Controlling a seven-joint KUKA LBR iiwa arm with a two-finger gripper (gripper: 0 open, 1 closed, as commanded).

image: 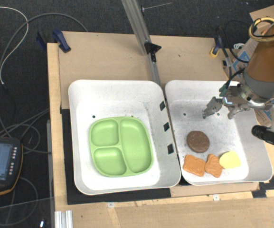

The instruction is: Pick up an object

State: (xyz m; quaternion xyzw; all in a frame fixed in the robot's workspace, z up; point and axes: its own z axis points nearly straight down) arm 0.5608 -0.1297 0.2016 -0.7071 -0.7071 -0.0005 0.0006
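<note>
In the right bin lie a round brown patty, two orange-brown nugget-like pieces and a yellow piece, all near the bin's front. My gripper hangs over the bin's upper middle, up and to the right of the patty. Its fingers are spread apart with nothing between them. The arm's orange band and wrist come in from the right.
The left bin holds a green divided plate. A metal pole slants down to the gap between the bins. Cables and a blue clamp sit at the bench's back right. A pendant lies on the floor at left.
</note>
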